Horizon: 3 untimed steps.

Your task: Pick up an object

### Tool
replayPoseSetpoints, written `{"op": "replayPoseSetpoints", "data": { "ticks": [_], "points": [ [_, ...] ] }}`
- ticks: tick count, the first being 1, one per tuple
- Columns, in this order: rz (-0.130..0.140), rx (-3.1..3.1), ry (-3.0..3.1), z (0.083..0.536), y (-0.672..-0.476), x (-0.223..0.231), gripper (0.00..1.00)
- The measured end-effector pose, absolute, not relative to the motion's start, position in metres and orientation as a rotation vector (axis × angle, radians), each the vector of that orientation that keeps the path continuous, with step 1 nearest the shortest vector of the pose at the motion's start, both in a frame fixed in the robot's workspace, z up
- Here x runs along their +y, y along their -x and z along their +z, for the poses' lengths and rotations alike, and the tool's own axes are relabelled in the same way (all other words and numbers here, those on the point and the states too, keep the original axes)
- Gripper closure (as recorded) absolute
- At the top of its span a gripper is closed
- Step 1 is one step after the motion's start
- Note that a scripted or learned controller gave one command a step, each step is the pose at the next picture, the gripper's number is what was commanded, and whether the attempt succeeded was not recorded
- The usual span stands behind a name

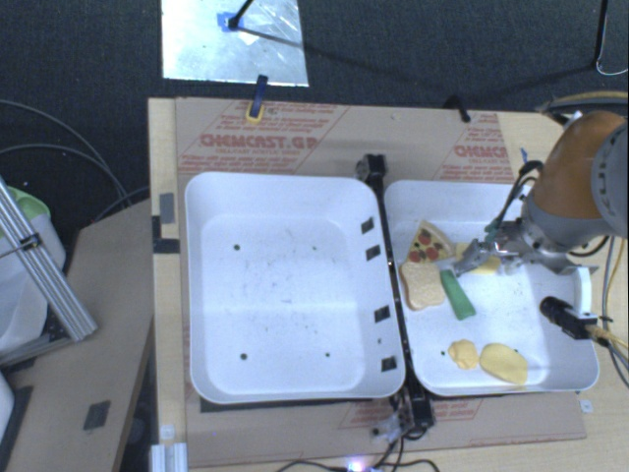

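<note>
Nearest the camera, two yellow lumpy pieces (pixel 491 360) are seen in the right white bin (pixel 575 367). Further back, a tan bread slice (pixel 421 285), a pizza wedge (pixel 428 244) and a green stick (pixel 456 294) are found. Just beside them is the gripper (pixel 479 256); its opening cannot be told.

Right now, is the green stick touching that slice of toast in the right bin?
Touching. The camera view shows the green stick lying with its upper end overlapping the toast slice's right edge, no gap between them.
</note>
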State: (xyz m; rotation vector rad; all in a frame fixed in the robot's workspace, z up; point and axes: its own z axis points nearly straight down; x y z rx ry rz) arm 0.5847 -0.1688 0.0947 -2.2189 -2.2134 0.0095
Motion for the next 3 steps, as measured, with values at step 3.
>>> {"op": "replayPoseSetpoints", "data": {
  "ticks": [3],
  "points": [
    [-0.016,-2.237,2.216,0.279,-0.500,0.029,0.00]
  ]
}}
